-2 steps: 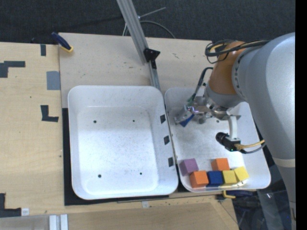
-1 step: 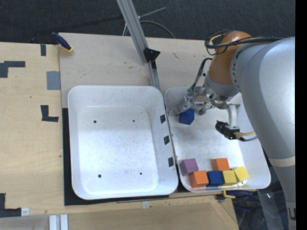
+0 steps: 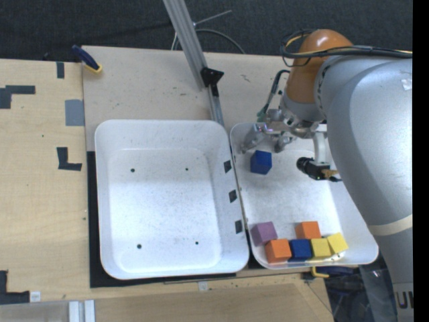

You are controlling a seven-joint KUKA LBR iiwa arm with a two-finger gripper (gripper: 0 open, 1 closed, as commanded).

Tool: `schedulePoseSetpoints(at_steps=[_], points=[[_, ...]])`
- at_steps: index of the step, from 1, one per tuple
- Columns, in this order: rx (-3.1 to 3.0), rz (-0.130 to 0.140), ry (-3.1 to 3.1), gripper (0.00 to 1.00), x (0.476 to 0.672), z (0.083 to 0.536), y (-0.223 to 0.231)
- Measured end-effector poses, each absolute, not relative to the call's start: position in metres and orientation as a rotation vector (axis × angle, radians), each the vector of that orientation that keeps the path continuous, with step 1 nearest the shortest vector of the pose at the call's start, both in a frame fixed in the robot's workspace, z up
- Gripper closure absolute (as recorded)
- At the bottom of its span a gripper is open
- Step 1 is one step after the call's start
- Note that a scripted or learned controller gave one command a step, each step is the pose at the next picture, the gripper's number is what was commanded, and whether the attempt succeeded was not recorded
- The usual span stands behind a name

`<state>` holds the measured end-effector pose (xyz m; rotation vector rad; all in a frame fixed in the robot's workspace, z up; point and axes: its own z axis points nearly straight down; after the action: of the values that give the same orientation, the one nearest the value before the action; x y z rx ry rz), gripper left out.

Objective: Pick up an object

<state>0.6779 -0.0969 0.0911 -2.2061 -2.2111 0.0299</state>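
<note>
I see the gripper (image 3: 263, 139) at the far end of the right bin (image 3: 348, 213), and the blue cube (image 3: 261, 162) sits just below its tip, touching or nearly so. I cannot tell how wide the claw stands or whether it has hold of the cube. Well apart from that cube, near the bin's front wall, lie the purple (image 3: 263, 232), orange (image 3: 277, 249) and yellow (image 3: 322, 247) blocks.

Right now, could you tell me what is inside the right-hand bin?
The right-hand bin holds a blue cube below the gripper, and six blocks clustered at its near edge: purple, two orange, blue, two yellow. The arm covers the bin's far right corner.
</note>
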Motion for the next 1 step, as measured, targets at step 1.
schedulePoseSetpoints(at_steps=[1], points=[[-2.218,0.009,-2.216,0.00,0.5857,0.0912,-0.0938]])
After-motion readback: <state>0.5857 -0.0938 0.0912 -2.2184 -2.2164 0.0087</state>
